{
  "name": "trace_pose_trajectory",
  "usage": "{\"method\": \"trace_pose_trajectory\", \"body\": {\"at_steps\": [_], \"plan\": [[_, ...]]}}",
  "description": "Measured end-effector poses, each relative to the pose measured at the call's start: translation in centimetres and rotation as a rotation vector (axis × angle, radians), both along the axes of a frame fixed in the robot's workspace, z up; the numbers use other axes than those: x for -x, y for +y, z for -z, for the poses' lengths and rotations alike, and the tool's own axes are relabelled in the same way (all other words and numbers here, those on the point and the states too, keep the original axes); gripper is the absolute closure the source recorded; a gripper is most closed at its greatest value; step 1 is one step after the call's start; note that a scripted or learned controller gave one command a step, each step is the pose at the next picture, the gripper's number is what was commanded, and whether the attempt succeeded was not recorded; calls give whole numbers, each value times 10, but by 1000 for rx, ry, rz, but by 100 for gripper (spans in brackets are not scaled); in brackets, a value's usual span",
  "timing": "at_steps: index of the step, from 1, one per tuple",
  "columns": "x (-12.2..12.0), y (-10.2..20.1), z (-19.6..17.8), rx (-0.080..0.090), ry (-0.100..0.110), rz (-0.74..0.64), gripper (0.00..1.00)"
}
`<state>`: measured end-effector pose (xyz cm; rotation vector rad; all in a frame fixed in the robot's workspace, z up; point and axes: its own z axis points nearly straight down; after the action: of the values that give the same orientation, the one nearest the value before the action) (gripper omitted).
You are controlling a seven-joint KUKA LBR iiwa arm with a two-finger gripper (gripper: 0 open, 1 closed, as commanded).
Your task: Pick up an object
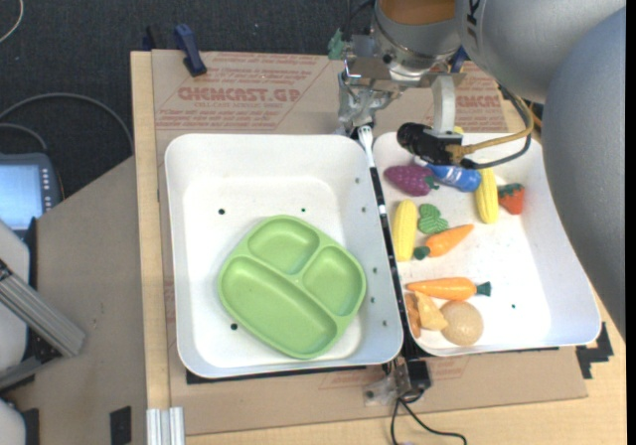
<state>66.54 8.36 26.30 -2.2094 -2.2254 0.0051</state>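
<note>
The hand [360, 123] hangs over the far end of the wall where the two bins meet. I cannot tell whether it is spread or pressed together. The likely pickings crowd the right bin [532, 254]: a purple toy grape bunch [409, 178] lies nearest the hand, a yellow corn cob [404, 227] sits close along the shared wall, and an orange carrot [443, 287] lies nearer the front. The left bin [229, 185] bears a green divided plate [290, 284], which is flat and probably awkward to pinch.

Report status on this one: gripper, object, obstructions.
Gripper over the rim between bins, far end; nothing seen held. Toy foods lie in right bin, purple grapes nearest. Nothing blocking them.
</note>
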Motion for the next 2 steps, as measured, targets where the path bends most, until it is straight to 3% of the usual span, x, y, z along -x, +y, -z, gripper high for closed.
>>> {"method": "trace_pose_trajectory", "body": {"at_steps": [1,2], "plan": [[0,43,11,1,-2,2,100],[-2,65,-89,-2,-18,3,100]]}}
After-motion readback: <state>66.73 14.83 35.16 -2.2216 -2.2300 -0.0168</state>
